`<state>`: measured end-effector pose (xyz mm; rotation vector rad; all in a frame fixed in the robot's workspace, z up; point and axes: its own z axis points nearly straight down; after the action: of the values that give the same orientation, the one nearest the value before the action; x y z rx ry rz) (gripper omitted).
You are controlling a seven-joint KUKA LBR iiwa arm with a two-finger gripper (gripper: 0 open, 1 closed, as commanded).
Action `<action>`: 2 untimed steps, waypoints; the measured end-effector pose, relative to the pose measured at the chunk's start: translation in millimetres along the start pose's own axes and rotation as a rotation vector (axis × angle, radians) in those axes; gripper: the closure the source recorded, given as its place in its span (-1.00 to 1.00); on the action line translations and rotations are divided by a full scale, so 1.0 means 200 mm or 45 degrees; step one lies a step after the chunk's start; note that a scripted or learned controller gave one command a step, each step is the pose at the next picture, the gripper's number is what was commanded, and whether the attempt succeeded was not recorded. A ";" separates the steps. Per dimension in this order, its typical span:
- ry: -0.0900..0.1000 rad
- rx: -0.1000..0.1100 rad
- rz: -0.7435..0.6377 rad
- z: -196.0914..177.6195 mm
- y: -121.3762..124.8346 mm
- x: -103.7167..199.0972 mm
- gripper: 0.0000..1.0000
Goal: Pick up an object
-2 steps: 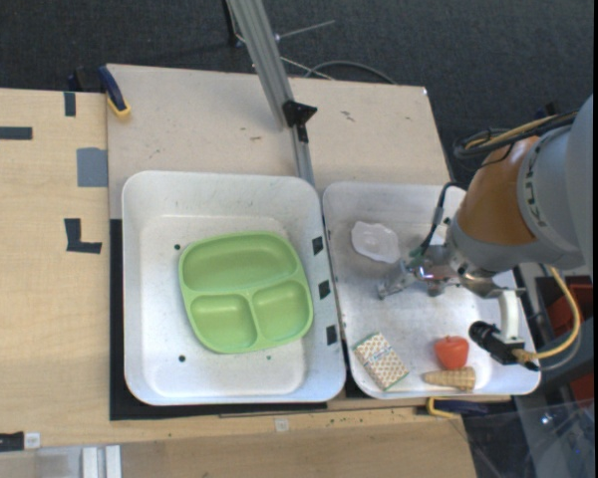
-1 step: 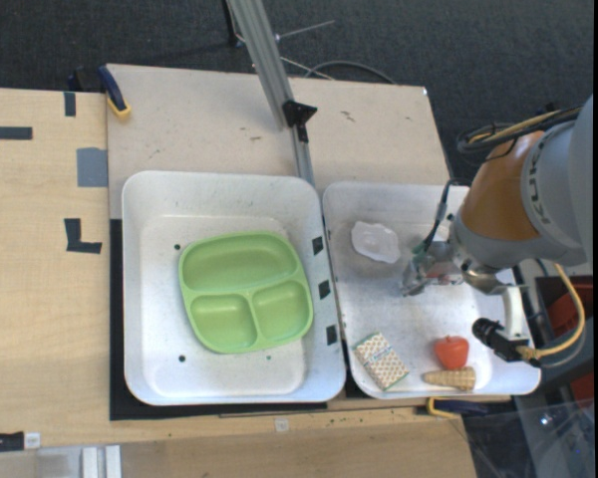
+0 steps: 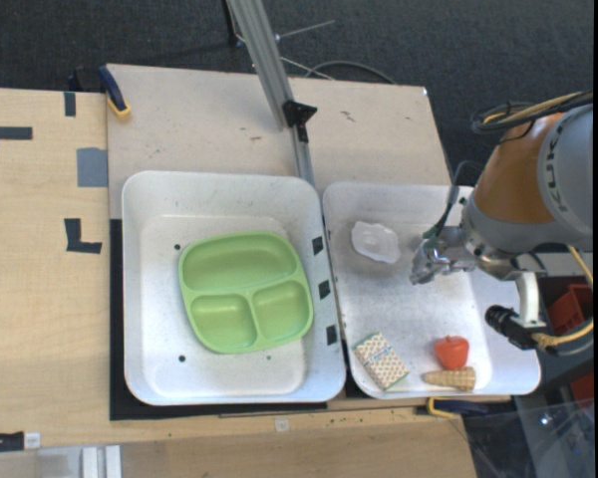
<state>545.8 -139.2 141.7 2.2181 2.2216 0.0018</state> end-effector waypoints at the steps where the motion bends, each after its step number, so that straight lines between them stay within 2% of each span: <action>1: -0.001 -0.002 0.001 -0.27 -0.04 -0.03 1.00; 2: -0.001 -0.004 -0.001 -0.58 -0.05 -0.02 1.00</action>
<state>535.5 -143.3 258.4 2.2155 2.2203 0.0040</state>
